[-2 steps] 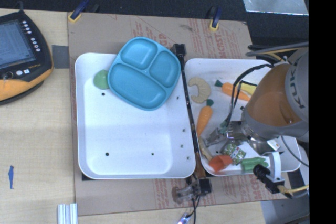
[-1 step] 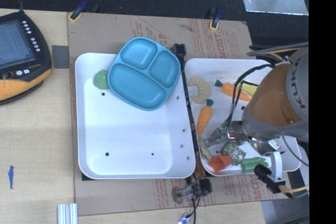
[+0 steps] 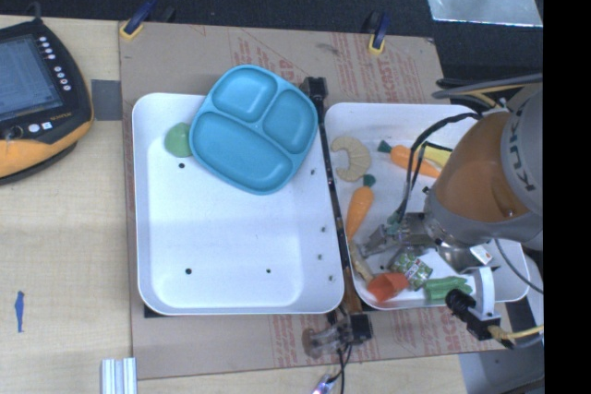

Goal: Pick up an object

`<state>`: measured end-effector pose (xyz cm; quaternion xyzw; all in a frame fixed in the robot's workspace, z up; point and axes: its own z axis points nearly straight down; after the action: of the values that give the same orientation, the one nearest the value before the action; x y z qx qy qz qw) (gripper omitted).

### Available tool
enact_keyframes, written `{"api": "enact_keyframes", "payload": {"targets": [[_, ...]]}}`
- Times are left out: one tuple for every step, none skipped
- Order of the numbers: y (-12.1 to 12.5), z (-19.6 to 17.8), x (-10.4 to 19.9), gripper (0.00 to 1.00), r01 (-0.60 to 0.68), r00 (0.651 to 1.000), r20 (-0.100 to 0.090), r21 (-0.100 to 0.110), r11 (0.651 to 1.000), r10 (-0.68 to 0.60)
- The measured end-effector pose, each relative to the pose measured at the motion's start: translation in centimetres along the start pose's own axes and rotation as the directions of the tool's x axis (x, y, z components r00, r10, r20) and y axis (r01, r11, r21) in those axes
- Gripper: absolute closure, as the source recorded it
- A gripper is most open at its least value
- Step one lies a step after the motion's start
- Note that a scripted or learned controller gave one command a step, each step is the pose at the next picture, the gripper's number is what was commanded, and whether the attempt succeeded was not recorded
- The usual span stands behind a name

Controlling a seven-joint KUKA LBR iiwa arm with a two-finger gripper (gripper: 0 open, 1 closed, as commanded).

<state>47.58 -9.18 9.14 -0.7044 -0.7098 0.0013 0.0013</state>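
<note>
Claw (image 3: 380,242): low in the right bin (image 3: 420,113), metal fingers pointing toward 9 o'clock; whether apart or together cannot be told. Toy carrot (image 3: 359,207): just beside the claw at 11 o'clock, long axis 12-to-6, leaf end up; likeliest pick. Red-and-green toy pieces (image 3: 406,283): at 5 o'clock, close. Second carrot (image 3: 412,161): 1 o'clock. Blue divided plate (image 3: 252,129): left bin (image 3: 231,254), 10 o'clock, well apart.

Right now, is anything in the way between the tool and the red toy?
Nothing visible: the tool hangs just above the red toy in the right bin. A carrot lies beside it, not between.
</note>
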Motion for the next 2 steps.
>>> {"api": "enact_keyframes", "payload": {"targets": [[0.0, 0.0, -0.1, 0.00, 0.000, 1.000, 0.001, -0.001, 1.000, 0.000], [10.3, -0.1, -0.6, 0.00, -0.005, 1.000, -0.001, -0.001, 1.000, 0.005]]}}
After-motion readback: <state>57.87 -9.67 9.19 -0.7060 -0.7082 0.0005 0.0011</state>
